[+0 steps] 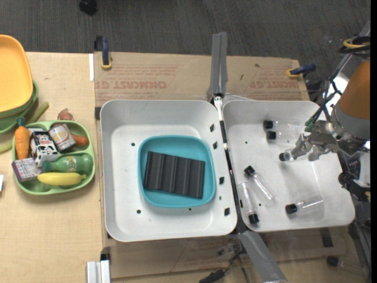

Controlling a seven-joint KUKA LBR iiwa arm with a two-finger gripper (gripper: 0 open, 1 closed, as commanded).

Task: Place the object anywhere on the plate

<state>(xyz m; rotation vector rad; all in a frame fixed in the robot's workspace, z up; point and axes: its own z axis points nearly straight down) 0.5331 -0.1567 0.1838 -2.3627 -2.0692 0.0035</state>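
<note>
Teal plate (177,200) in the left bin (118,158), bearing a dark ribbed block (174,173). Right of the plate, in the right bin (330,217), five clear vials (258,182) (black-capped, scattered). Gripper (293,154) hanging over that bin, right of the plate.

The arm (357,99) runs off the right edge; the claw (294,152) is too blurred to read.

plate (177,200) in left bin (118,175), vials (258,183) in right bin (330,217)
</note>
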